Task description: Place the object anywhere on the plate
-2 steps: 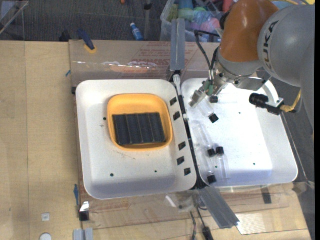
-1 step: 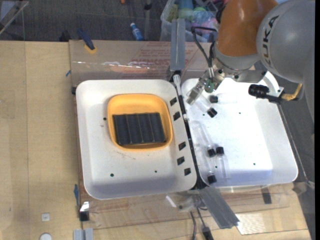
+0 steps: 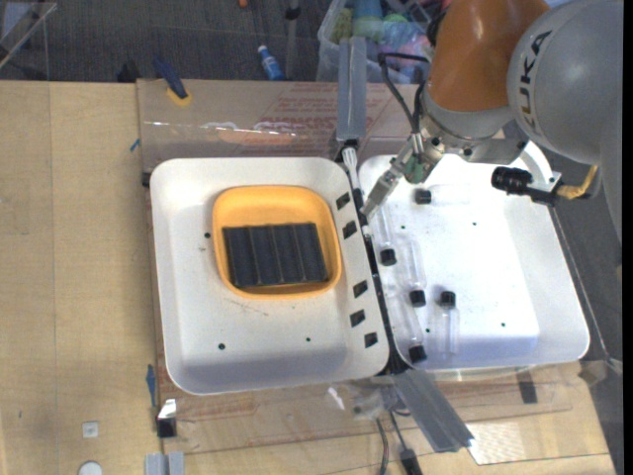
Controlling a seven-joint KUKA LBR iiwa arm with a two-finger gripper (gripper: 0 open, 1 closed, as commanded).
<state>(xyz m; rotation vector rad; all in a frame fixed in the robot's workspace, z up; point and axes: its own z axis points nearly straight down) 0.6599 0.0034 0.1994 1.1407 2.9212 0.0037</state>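
A: Where's the object?

B: Black ridged slab (image 3: 275,255), lying flat inside the orange plate (image 3: 229,209). Plate sits in the left bin (image 3: 188,315), roughly mid-bin, a bit toward the far side.

A: And the arm?

B: Grey arm w/ orange band (image 3: 475,43) comes in from the far right, hanging over the far-left corner of the right bin (image 3: 534,295). Gripper (image 3: 396,178) is below the wrist, pointing down-left toward the divider btw the two bins, near it.

A: Fingers clenched or released?

B: Can't tell — too small, lost against the white bin. Nothing visibly gripped there tho.

A: Gripper close to the slab?

B: No, well apart. Slab's across the divider, in the other bin.

A: Anything else in the right bin?

B: Few small black pieces (image 3: 446,298) scattered on the floor, plus what looks like a clear item (image 3: 408,265) near the left wall, hard to make out. Worktop (image 3: 69,265) is plain wood, to the left of both bins.
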